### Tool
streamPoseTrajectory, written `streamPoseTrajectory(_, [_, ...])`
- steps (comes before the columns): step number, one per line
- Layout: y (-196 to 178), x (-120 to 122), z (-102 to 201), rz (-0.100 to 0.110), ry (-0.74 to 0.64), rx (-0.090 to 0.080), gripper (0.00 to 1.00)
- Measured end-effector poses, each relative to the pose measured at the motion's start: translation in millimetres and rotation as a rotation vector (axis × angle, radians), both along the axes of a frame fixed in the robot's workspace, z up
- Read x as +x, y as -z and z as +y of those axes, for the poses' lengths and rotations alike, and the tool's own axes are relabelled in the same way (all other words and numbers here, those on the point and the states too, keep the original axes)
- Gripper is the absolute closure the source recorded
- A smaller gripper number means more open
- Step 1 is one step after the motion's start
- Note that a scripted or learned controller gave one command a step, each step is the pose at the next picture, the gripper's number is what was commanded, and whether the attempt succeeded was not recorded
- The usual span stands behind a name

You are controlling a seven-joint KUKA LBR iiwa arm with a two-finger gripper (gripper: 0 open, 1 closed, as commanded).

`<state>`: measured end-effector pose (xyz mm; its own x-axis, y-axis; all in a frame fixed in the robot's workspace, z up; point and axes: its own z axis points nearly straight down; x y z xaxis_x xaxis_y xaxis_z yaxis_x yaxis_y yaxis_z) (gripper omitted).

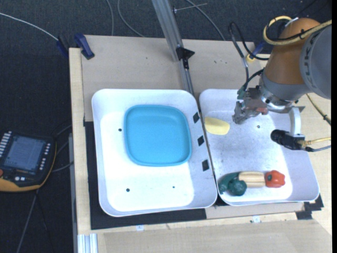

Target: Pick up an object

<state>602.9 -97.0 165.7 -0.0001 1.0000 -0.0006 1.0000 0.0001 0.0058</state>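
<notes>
In the right bin [295, 157] a pale yellow lemon-like piece [216, 125] lies near the left wall. Along the front wall sit a dark green lump [233, 185], a tan cylinder [251, 179] and a red tomato-like piece [274, 178], close together in a row. My gripper [240, 115] hangs over the bin's upper middle, just right of the yellow piece and apart from it. Nothing shows between its fingers.
The left bin [110, 157] holds a blue square plate [158, 135]. A metal pole [169, 22] slants up from between the bins. A black fitting with a cable [287, 138] sits over the right bin's right side. A handheld pendant [23, 159] lies off the bench at left.
</notes>
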Motion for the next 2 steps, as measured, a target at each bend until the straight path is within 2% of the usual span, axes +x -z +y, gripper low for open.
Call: streamPoseTrajectory(2, [-115.1, 6.3, -2.3, 0.001, 0.0, 0.0, 1.0])
